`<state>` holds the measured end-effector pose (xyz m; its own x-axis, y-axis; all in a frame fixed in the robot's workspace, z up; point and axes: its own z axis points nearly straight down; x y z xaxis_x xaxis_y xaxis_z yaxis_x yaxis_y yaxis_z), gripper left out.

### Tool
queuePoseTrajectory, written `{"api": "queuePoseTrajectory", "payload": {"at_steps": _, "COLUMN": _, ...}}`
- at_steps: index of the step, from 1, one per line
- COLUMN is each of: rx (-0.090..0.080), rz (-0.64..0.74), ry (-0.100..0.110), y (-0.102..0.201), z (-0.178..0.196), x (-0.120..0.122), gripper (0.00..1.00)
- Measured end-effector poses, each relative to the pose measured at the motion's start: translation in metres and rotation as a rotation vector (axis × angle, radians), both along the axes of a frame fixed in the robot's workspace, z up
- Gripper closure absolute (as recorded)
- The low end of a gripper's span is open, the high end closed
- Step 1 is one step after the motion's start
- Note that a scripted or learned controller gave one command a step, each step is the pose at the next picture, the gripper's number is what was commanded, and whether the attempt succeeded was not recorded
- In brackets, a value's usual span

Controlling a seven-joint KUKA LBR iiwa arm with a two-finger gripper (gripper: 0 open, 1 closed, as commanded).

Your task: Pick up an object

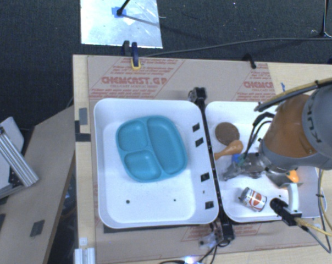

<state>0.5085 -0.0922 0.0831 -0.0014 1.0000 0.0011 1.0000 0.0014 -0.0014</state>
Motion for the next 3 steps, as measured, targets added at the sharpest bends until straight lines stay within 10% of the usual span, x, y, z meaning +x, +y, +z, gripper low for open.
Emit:
{"api": "queuePoseTrajectory", "payload": {"at_steps": 1, "rx": 0.0, "rz": 0.0, "ry": -0.004, "y": 0.0, "z": 0.012, "x": 0.001, "gripper": 1.0}}
{"api": "queuePoseTrajectory", "payload": {"at_steps": 3, "rx": -0.003, "rz": 0.003, "ry": -0.011, "y": -0.003, "z": 0.138, "x": 0.008, "gripper": 1.0}}
